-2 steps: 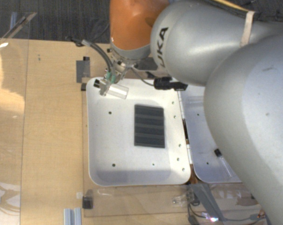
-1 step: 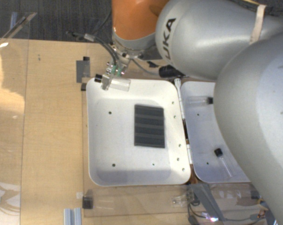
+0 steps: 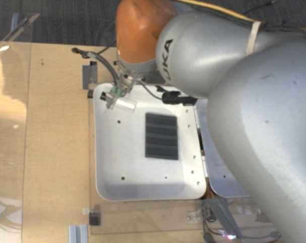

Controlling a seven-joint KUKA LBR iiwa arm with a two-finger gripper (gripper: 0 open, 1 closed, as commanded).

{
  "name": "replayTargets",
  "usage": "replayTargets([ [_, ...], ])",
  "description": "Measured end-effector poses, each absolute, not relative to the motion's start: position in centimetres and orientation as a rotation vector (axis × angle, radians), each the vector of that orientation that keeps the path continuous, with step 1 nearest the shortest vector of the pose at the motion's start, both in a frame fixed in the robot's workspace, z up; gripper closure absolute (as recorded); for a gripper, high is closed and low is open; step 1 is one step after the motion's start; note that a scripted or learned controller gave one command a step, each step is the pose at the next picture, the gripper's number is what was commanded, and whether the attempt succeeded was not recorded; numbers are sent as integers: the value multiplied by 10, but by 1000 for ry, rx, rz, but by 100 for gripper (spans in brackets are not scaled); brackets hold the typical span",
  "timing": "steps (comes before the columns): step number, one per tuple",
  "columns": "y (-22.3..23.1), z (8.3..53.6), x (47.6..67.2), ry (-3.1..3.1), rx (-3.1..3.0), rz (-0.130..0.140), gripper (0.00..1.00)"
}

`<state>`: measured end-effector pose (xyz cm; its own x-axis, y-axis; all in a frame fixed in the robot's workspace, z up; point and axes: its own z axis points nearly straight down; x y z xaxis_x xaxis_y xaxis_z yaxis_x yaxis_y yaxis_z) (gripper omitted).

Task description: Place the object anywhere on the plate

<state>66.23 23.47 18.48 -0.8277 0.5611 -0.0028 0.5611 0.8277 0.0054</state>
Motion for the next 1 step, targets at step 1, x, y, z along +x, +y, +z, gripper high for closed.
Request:
replayTargets([
  [1,235,274,662,2977,973,12,100],
])
